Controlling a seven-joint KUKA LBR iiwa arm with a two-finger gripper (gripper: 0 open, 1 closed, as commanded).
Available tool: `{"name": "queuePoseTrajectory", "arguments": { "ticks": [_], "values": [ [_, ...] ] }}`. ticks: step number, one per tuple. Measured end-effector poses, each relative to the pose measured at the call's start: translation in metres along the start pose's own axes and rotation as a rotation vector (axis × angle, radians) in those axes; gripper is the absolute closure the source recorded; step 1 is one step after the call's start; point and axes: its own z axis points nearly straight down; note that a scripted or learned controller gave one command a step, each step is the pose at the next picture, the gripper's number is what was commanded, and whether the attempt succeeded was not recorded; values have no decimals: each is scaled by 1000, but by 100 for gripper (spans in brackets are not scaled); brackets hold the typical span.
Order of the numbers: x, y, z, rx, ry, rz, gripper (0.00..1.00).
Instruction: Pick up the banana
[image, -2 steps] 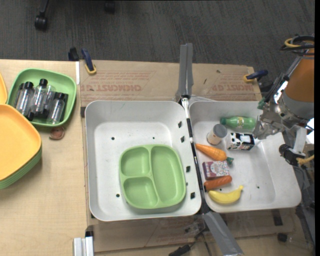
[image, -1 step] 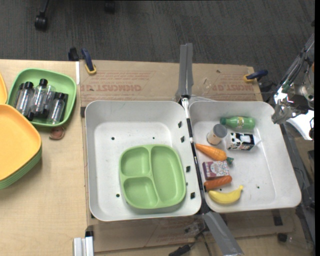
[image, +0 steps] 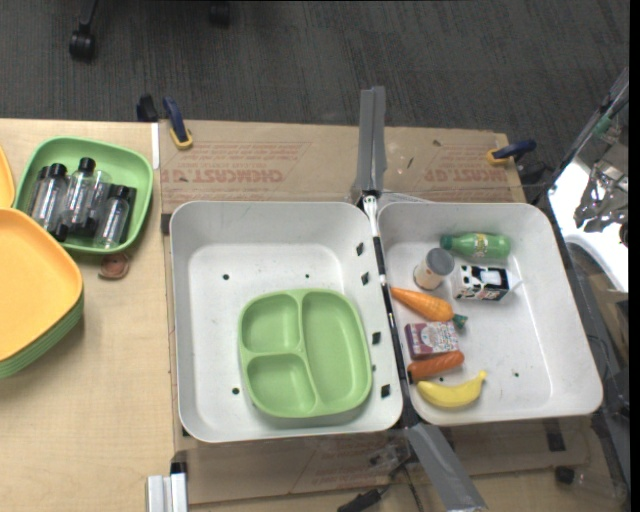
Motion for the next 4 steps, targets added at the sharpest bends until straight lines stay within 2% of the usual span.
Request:
{"name": "queuePoseTrajectory", "arguments": {
  "ticks": [1,2,3,4],
  "values": [
    [-32,-52,171,2,2,-70,100],
    [-30,-82,81,-1,2,-209,100],
    [-26,-33,44,-1,1,-321,100],
    [0,-13,22,1,0,216,100]
  ]
}}
